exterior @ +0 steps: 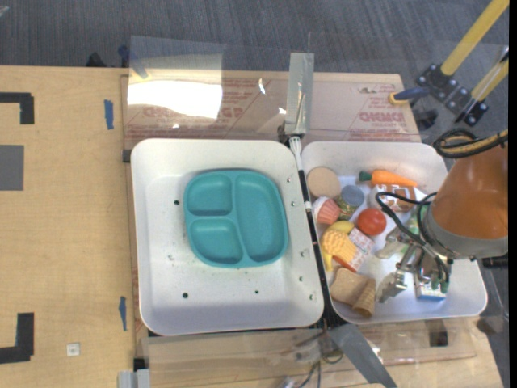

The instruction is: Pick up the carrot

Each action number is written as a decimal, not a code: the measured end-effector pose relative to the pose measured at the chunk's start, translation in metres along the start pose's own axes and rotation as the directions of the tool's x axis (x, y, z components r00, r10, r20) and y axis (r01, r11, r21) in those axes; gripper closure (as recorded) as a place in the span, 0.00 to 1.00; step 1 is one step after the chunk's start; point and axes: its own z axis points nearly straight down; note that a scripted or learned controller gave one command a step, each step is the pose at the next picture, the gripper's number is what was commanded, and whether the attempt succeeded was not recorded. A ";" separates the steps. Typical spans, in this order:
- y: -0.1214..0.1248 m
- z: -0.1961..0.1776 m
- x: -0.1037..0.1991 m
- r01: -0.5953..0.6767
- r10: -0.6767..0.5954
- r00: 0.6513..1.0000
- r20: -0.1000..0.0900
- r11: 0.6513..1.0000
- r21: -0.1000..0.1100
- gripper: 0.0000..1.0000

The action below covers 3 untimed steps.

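The fingers (401,275) hang low over the right bin (464,301), below the arm's orange band (477,196), among cables and metal parts; whether they are apart or together cannot be told, and nothing shows between them. The carrot (393,179) lies well apart from the fingers, toward the far rim of the same bin, orange and stretched sideways just beyond a white printed packet (397,194). Between carrot and fingers sits a red tomato (371,221). Left of the fingers lies a yellow corn cob (341,246), and just beside them, nearer the front rim, a tan waffle cone (355,291). Farther left, in the left bin (153,241) on the counter (56,217), rests a teal divided plate (237,217).
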 end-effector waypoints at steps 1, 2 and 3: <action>-0.003 -0.167 -0.049 -0.275 0.275 0.961 0.006 0.961 -0.002 0.00; 0.008 -0.119 -0.180 -0.505 0.505 0.863 -0.002 0.863 0.004 0.00; 0.037 -0.008 -0.164 -0.411 0.411 0.912 -0.010 0.912 0.007 0.00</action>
